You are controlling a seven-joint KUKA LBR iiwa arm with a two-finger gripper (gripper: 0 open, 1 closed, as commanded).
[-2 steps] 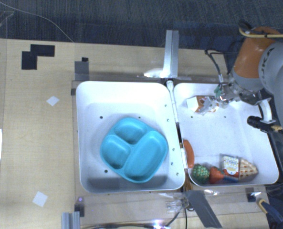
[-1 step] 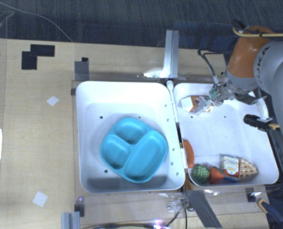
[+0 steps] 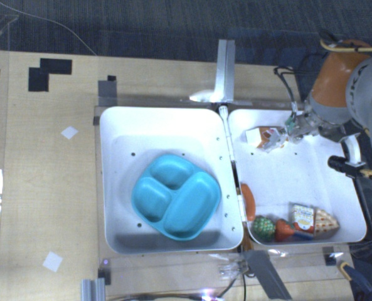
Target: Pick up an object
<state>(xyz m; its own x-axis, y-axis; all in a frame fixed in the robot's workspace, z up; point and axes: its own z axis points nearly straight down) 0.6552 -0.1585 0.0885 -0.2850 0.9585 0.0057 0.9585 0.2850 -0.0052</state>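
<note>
My gripper [image 3: 293,129] is low over the back of the right bin [image 3: 345,187], reaching in from the right. Just to its left lies a small white, orange and brown packet [image 3: 266,137], close to the gripper or touching it; I cannot see whether it is gripped. Along the bin's front edge sit a green broccoli [image 3: 264,227], a red piece [image 3: 283,231], a small printed carton [image 3: 303,217] and a tan waffle-like wedge [image 3: 325,222]. An orange sausage-shaped piece [image 3: 248,201] lies against the bin's left wall.
The left bin [image 3: 120,137] holds a blue divided plate [image 3: 176,196] near its middle. A metal post [image 3: 225,74] stands behind the wall where the two bins meet. The grey arm with its orange band [image 3: 336,80] fills the upper right.
</note>
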